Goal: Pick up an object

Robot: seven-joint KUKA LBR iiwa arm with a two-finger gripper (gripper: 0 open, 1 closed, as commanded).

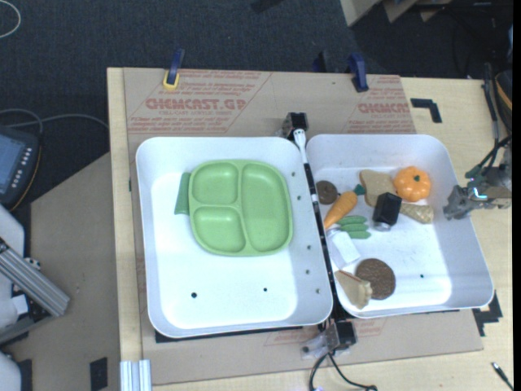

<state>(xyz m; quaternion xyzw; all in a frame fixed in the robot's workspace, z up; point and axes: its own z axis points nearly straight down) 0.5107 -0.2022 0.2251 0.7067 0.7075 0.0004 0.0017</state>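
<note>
In the camera view, two shallow white bins are seen side by side on a table (203, 96) covered with printed cardboard. The left bin (163, 283) holds a green divided plate (241, 207), which lies flat near the bin's upper middle.

The right bin (456, 259) holds the loose objects. A small orange pumpkin (412, 183) is found near its upper right, touching a tan flat piece (376, 184). Just below them a black block (386, 210) rests, with a pale beige piece (418, 213) beside it. A toy carrot (341, 208) lies at a slant near the bin's left wall, next to a small brown disc (326, 191). A green strip (353, 226) and a white card (342, 249) are placed under the carrot. A larger brown round (377, 277) and a tan wedge (354, 287) lie at the lower left.

The gripper (466, 200) is seen at the right bin's right rim, apart from all the objects; nothing is visible in it.
</note>
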